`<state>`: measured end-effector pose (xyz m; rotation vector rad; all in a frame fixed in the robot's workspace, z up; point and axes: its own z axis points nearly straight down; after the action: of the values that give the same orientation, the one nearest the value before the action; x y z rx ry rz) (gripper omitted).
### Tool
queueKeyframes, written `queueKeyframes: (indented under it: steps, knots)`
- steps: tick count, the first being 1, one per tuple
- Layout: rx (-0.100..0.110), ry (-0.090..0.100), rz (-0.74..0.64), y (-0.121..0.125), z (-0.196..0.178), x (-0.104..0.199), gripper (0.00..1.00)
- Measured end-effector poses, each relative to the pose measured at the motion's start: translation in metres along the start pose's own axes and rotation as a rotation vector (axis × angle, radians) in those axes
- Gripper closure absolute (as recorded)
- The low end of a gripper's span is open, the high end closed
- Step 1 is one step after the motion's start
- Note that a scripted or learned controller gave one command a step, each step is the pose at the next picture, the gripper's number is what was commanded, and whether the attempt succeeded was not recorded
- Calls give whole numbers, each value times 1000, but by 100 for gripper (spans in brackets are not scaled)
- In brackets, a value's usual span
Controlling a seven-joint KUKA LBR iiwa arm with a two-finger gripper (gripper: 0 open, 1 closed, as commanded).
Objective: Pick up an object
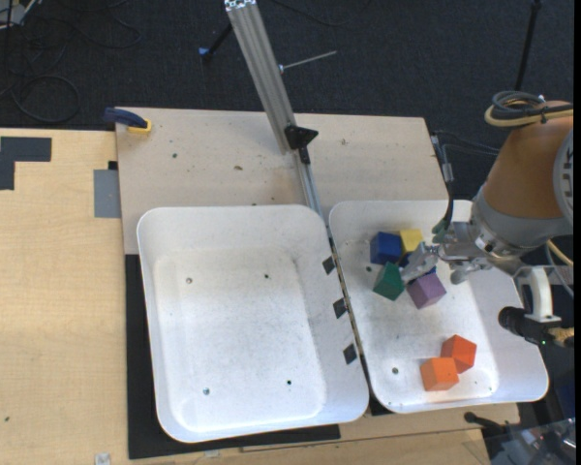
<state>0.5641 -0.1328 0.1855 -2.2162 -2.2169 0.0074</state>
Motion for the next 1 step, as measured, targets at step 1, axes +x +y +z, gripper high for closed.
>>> queueKeyframes:
  steps: [1]
  knots:
    - [-3, -1, 1, 2, 53, -10, 0]
